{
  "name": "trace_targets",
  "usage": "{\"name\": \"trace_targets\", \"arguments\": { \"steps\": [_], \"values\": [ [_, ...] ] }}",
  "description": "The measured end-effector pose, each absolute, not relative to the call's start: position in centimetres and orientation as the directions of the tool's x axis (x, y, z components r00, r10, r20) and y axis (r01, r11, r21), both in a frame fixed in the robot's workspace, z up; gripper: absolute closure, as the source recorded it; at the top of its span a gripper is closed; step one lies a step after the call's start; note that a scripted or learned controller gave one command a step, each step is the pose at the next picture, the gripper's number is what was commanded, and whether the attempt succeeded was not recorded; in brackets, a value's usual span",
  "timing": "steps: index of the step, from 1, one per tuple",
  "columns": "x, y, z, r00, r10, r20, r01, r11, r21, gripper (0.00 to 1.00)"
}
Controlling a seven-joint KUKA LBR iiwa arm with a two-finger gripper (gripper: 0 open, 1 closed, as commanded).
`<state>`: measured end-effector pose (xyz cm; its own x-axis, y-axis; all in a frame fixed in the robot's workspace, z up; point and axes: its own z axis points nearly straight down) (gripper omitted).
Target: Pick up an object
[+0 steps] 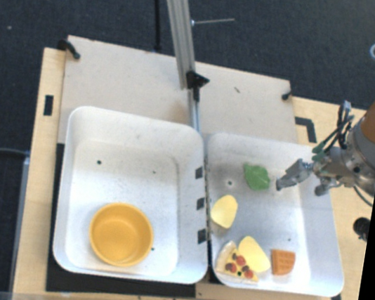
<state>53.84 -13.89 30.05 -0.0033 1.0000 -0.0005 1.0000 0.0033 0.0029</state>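
Left bin (91, 130), smooth white: round yellow bowl (121, 234). Right bin (316, 231): lumpy green piece (256, 176), pale yellow wedges (224, 210), orange block (283, 261), berry-topped slice (238, 265). Claw (305, 177) beside green piece; grip state cannot be told.

I have one fixed camera, mounted above the tabletop (162, 88) and looking down at a slant, far enough back to take in both white bins, the left bin (78, 163) and the right bin (316, 231), whole. The arm (372, 134) enters from my right edge, cropped there, so its upper part is hard to judge, I think.
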Motion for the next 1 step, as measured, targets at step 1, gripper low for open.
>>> {"name": "trace_targets", "arguments": {
  "steps": [1],
  "values": [
    [53.85,-13.90,30.06,-0.001,1.000,0.000,1.000,0.001,0.004,0.00]
  ]
}}
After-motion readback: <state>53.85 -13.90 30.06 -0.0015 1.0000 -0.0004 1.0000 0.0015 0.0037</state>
